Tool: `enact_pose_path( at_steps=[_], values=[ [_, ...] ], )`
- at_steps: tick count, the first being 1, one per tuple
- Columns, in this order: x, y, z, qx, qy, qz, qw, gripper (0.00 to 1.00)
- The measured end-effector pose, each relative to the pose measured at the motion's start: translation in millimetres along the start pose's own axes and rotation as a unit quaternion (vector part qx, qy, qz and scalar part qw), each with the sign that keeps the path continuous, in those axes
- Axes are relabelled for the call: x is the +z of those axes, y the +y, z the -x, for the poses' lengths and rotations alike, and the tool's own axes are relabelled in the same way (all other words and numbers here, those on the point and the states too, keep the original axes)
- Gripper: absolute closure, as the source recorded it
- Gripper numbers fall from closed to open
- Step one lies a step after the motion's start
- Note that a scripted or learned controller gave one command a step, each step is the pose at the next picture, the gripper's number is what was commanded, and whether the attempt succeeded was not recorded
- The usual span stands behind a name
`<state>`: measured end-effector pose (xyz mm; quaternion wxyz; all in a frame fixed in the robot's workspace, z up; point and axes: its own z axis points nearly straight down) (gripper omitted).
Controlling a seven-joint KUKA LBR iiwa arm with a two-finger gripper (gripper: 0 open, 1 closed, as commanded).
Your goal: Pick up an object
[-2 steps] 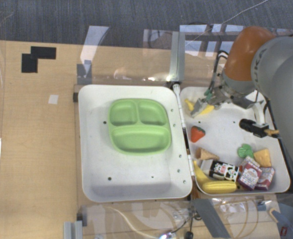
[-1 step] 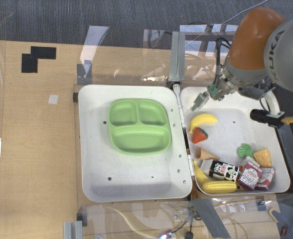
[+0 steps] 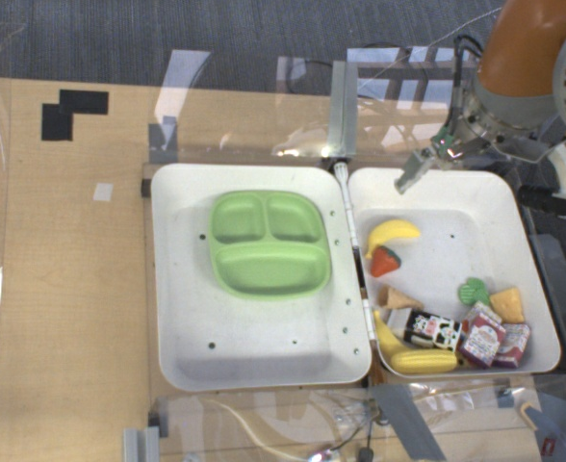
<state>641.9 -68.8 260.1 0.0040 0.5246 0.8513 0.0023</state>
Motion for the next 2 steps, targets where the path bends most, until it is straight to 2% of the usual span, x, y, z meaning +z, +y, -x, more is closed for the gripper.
enact_pose_path(
  at_steps=[1, 2],
  values=[
    [74.4, -14.9, -9.9, -0.086, 0.001, -0.001, 0.9963, 0.0],
    [57.2, -22.7, -5.6, -0.165, 0.0, 0.0, 0.9864, 0.0]
  ],
)
